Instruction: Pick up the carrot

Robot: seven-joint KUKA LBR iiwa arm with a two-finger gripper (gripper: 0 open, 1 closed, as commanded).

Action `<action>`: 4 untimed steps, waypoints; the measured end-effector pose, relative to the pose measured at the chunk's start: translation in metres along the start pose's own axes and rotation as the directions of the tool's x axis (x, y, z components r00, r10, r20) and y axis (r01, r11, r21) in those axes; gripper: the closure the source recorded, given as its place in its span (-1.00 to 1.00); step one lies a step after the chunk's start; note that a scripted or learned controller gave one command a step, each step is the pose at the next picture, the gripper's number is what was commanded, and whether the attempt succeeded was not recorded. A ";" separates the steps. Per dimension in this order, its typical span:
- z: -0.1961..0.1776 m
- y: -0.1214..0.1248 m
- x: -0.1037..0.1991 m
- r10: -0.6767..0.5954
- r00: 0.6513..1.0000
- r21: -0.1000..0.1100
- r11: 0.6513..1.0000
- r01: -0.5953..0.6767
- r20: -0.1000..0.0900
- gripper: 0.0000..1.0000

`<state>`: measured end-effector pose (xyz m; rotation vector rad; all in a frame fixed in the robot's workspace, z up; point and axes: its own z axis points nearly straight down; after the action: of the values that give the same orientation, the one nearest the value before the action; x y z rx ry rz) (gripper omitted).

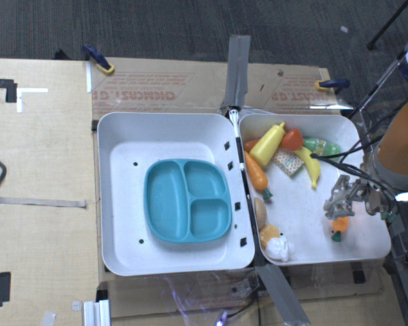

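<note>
The carrot [256,171] lies at about nine o'clock in the right bin [367,250], hard against its left wall, its orange body running from the upper left down to a green tip near the bin's middle height. The gripper [340,206] sits well apart from it, toward four o'clock of the same bin, lowered close to the floor, with a small orange and green thing [338,227] right at its lower end (whether the fingers have closed on that piece or merely stand over it cannot be told from this angle). At twelve o'clock of the carrot a yellow bottle [268,143] leans with its tip beside a red tomato [292,139], and a banana [309,165] lies toward two o'clock. The left bin [115,202] holds a blue divided plate [188,200] at its centre.
</note>
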<state>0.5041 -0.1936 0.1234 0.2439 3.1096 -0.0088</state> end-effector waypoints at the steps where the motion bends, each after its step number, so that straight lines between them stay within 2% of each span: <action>1: 0.000 0.000 0.000 0.000 1.000 0.000 1.000 0.000 0.000 -1.00; 2: -0.010 0.000 -0.003 -0.001 1.000 0.001 1.000 0.001 0.007 1.00; 3: -0.020 0.055 0.034 -0.014 1.000 -0.005 1.000 0.014 -0.021 1.00; 4: -0.020 0.055 0.034 -0.014 1.000 -0.005 1.000 0.014 -0.020 -1.00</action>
<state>0.4790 -0.1341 0.1429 0.2236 3.1312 0.0011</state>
